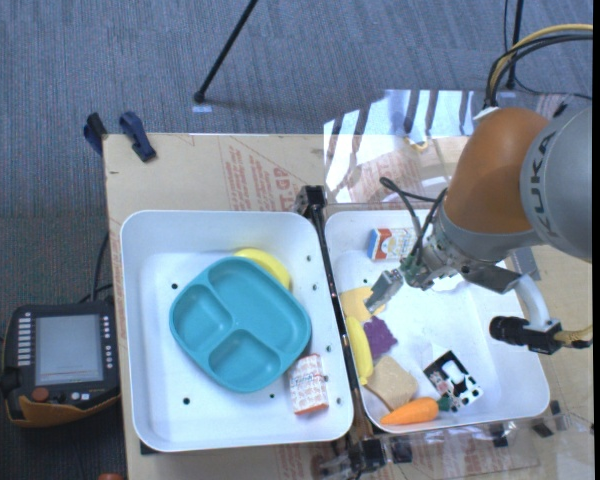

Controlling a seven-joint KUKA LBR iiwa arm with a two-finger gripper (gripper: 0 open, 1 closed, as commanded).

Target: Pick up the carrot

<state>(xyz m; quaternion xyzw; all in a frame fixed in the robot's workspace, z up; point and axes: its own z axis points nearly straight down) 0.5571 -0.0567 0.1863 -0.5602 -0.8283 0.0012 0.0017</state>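
Carrot (416,412) lies at the near edge of the right bin (525,368), well apart from the gripper (388,288), which hangs over the bin's left part above a yellow piece (354,302) and a purple item (379,337); whether its fingers are spread or closed cannot be told. A small carton (390,243) sits behind it. A tan block (392,380) touches the carrot's left. The left bin (140,368) holds a teal tray (239,325).
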